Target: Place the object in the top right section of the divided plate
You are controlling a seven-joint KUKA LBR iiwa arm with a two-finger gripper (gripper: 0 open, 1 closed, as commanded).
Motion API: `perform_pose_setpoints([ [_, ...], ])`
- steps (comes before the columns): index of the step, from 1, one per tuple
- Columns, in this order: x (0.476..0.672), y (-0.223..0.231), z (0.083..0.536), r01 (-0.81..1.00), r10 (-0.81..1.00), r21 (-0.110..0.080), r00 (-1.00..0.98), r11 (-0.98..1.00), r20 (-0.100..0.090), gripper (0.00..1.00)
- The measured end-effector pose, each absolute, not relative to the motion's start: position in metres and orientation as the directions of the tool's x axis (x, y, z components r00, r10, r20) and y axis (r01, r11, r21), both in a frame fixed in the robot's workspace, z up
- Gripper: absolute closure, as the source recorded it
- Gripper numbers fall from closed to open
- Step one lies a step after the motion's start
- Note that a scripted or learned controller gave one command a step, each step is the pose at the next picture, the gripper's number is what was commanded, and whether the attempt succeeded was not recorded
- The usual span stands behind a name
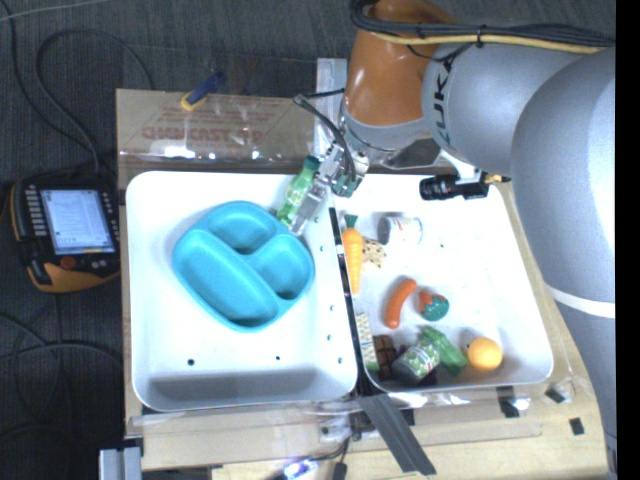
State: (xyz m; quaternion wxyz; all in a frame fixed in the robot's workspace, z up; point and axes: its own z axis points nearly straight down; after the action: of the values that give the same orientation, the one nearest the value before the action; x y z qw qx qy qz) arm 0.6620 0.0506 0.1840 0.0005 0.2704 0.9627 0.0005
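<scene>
Blue divided plate [243, 263] in left bin [160, 358]; food toys fill right bin [520, 298].

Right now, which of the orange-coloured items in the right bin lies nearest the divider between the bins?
The carrot: long, pointed, lying along the divider. The sausage and the round orange fruit sit farther right.

One fixed overhead view, slanting down over both white bins [200, 373], arm [520, 98] entering from right.

Big chunky grey arm [540, 118] with smooth rounded casings, and a glossy orange band [390, 68] above the wrist. Black letters sit on the grey shell beside it. Dark and yellowish cables [500, 38] run along the top.
</scene>
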Motion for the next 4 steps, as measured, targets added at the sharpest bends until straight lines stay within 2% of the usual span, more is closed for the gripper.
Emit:
perform_pose_setpoints([
  [1, 0.6625, 0.0519, 0.1935, 0.521, 0.521, 0.004, -0.854, 0.854, -0.001, 1.0],
  [2, 0.6625, 0.052, 0.1934, 0.521, 0.521, 0.005, -0.854, 0.854, -0.001, 0.0],
  [4, 0.6625, 0.052, 0.1934, 0.521, 0.521, 0.004, -0.854, 0.854, -0.001, 0.0],
])
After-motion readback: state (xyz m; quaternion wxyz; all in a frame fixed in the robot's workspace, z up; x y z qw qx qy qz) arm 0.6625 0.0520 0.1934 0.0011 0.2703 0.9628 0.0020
